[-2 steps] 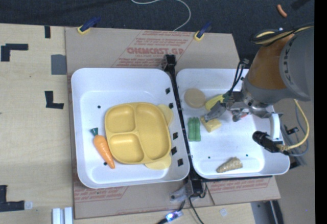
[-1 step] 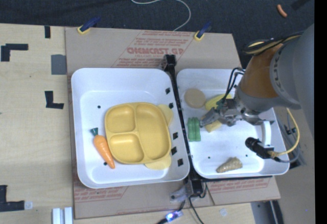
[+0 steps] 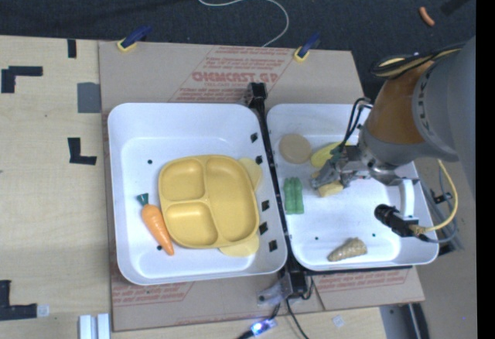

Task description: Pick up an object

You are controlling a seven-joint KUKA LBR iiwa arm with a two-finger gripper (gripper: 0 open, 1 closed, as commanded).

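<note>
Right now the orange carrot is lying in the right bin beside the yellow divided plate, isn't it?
Not quite: the camera view shows the carrot in the left bin, not the right one. It does lie beside the yellow divided plate, at that plate's left edge.

two shallow white plastic bins sit side by side on a flat sheet of brown printed cardboard [image 3: 232,74]. in the left bin [image 3: 128,128] a yellow three-compartment plastic plate [image 3: 209,200] lies near the middle, with an orange toy carrot [image 3: 157,227] just beside its left edge. in the right bin [image 3: 309,256], a tan round disc [image 3: 295,148] lies toward the back left, a green ridged block [image 3: 293,195] in front of it near the dividing wall, and a beige lumpy piece [image 3: 346,250] near the front wall. the grey two-finger gripper [image 3: 334,177] is over the middle of the right bin, right of the disc.
</note>
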